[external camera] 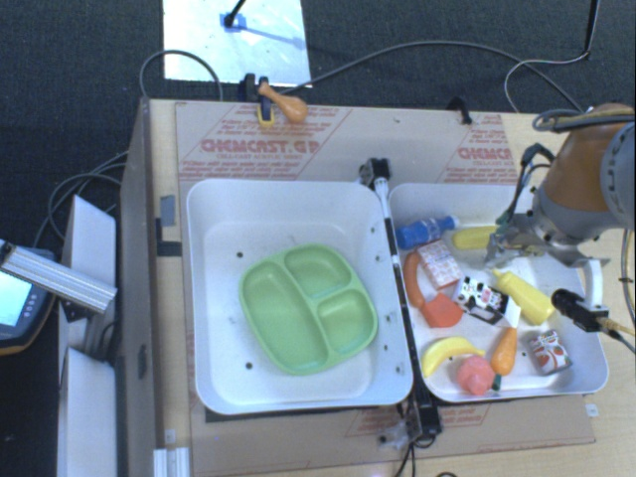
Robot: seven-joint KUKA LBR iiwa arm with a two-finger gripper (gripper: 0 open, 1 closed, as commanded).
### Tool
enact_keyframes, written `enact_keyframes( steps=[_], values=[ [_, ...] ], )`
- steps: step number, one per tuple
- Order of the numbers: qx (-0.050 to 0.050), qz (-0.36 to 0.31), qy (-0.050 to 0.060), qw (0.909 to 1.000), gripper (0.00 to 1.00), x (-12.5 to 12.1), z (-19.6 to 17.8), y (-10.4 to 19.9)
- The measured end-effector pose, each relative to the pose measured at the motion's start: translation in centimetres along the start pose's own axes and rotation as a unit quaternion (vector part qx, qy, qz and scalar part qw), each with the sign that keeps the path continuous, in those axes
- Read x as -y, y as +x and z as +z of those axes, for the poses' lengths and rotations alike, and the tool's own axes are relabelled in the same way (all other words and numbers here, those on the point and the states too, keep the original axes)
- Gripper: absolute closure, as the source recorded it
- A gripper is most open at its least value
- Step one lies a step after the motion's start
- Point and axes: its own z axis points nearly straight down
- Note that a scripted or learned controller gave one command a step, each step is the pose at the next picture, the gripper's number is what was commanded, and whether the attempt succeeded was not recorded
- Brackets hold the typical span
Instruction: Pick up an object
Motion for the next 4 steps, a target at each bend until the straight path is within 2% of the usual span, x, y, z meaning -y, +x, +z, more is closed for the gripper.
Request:
enact_keyframes(
  steps=[1, 2, 3, 4],
  values=[
    [0.000, 0.000, 0.000, 1.0000, 0.00, 0.0, 0.0, 0.0],
    [-0.002, 0.001, 0.011, 0.9999, 0.00, -5.7, 1.4, 5.7],
    [0.001, 0.001, 0.002, 1.0000, 0.00, 1.6, 1.1, 0.1],
    [0.003, 0.004, 0.014, 0.9999, 0.00, -5.5, 1.2, 3.5]
  ],
)
